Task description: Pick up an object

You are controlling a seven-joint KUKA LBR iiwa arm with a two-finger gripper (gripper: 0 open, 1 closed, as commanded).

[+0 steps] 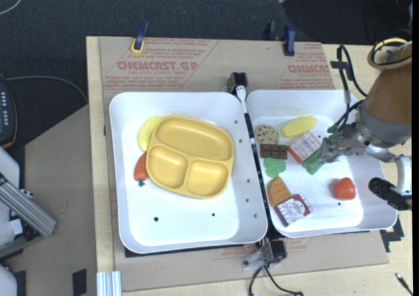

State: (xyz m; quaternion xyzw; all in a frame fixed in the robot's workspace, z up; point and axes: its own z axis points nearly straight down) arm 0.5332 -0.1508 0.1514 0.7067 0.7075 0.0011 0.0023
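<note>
While the gripper (325,149) sits low by the red-and-white packet (304,147) in the right bin (353,222), whether it is spread or closed I cannot tell; it should centre squarely before lifting.

Even, bright overhead light; white bins (131,157) near overexposed; faint shadows under tray (190,156); slightly soft focus overall.

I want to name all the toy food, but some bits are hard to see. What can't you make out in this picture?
- Yellow piece, camera view: mostly under the yellow divided tray, so its kind is unclear.
- Red-orange piece: half hidden by the same tray's edge.
- Gripper: the arm's wrist covers it, so its fingers cannot be read.
- Green piece: partly under the gripper.
- Red packet: label too small to read.
</note>
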